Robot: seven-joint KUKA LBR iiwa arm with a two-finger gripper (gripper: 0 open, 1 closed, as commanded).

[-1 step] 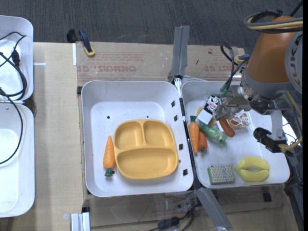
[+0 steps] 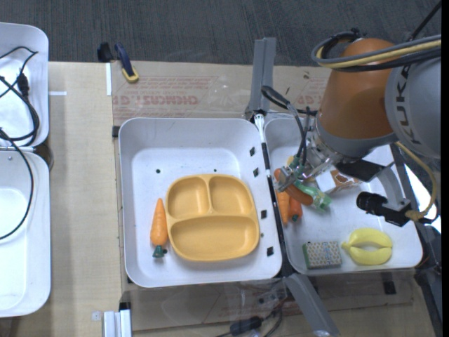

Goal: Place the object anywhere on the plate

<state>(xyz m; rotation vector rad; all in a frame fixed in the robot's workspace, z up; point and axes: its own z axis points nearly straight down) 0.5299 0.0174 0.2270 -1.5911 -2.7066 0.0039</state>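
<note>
A yellow three-compartment plate (image 2: 211, 216) lies in the left bin (image 2: 140, 153). A toy carrot (image 2: 159, 225) rests on the bin floor just left of the plate, touching its rim. My gripper (image 2: 298, 176) hangs low over the left part of the right bin (image 2: 407, 258), above a cluster of toys: an orange carrot-like piece (image 2: 285, 207) and a green-and-red item (image 2: 312, 194). The big orange wrist band hides most of the gripper.
In the right bin a yellow banana-shaped toy (image 2: 367, 246) lies at the front right and a speckled sponge block (image 2: 322, 254) beside it. A black part (image 2: 382, 208) of the arm sticks out over the bin. A blue-handled clamp (image 2: 123, 62) lies on the bench behind.
</note>
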